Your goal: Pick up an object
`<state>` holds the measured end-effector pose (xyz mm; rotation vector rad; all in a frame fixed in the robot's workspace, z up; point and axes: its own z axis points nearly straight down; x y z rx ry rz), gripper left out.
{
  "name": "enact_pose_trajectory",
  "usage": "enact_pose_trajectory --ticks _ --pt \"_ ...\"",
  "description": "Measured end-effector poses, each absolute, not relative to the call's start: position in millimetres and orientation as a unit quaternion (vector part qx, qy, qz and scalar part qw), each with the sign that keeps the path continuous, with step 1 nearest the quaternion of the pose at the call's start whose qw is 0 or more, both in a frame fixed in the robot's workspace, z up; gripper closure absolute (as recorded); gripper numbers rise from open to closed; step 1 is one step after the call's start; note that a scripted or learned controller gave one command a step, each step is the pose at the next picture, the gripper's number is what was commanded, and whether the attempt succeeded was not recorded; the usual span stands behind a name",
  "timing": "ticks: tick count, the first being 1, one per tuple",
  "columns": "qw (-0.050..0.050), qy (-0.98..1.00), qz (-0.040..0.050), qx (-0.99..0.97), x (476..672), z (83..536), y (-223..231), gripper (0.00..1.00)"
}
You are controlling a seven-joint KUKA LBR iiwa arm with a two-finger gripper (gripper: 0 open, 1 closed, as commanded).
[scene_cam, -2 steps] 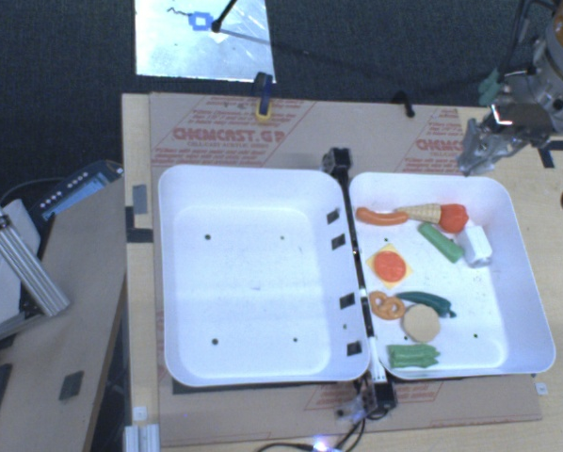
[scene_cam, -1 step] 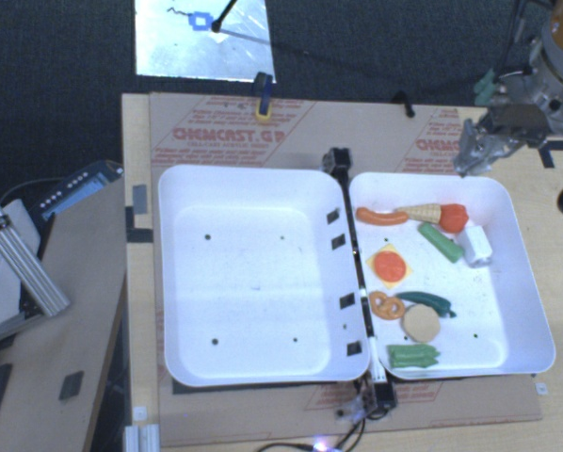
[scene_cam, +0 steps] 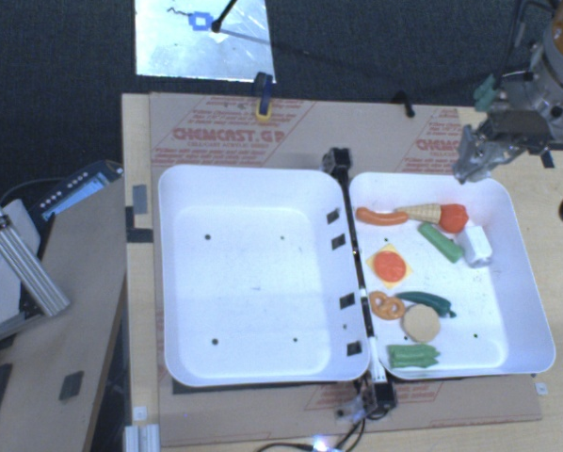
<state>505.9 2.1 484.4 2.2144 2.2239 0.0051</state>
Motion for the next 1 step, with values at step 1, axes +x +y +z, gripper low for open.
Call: enact_pose_trajectory --ticks 1 --pt "0.001 0.709 0.0009 0.705 492.8 478.4 14.9 1.0"
